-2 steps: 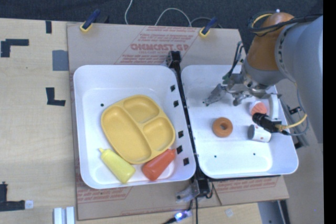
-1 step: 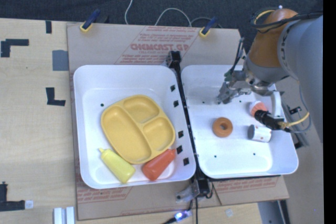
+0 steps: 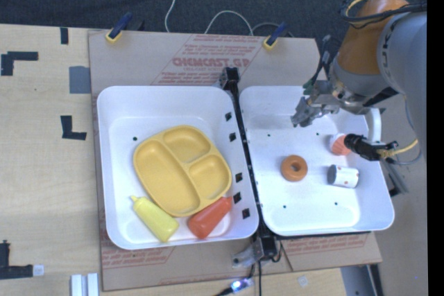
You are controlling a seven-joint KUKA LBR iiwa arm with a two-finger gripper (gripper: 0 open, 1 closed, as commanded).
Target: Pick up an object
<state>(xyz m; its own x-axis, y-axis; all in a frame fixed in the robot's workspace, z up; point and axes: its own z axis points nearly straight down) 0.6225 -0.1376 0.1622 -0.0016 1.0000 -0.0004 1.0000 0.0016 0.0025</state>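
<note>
Filling left bin [image 3: 114,121]: tray [image 3: 182,168], yellow bottle [image 3: 155,218], red bottle [image 3: 208,217]; right bin [image 3: 312,215]: donut [image 3: 294,168].

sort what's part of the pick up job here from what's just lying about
For the job: gripper, over the right bin; doughnut, white cylinder, small orange piece in it; yellow tray, yellow bottle, red bottle in the left bin.

Just lying about: left blue clamp, right blue clamp, white cable, cardboard sheet.

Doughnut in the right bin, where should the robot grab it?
Take the doughnut by one side of its ring, coming straight down from above. It lies flat in the right bin, hole facing up, bare floor all around.
</note>
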